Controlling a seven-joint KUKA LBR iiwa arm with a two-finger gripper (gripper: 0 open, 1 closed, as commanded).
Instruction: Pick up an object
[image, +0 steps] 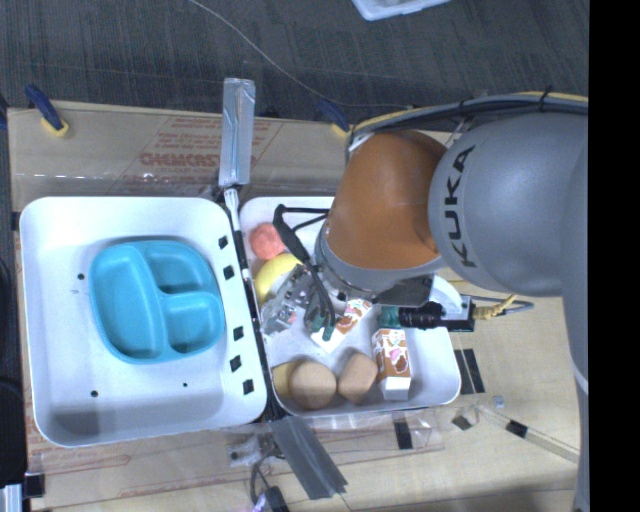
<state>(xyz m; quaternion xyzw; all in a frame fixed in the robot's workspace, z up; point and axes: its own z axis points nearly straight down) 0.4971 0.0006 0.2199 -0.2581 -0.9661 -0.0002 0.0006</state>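
The arm reaches down into the right bin, its orange band and wrist covering much of it. My gripper hangs low over the bin's left side, next to a yellow lemon-like fruit and below a pink-orange ball. A small printed carton stands near the bin's front right. Two tan egg-shaped objects lie along the front wall, and a white and orange packet sits just right of the gripper. The wrist hides the bin's far part.
The left bin holds a blue divided tray. A row of black clips runs along the wall between the bins. A silver taped strip stands behind the bins. Cables trail off the wrist to the right.
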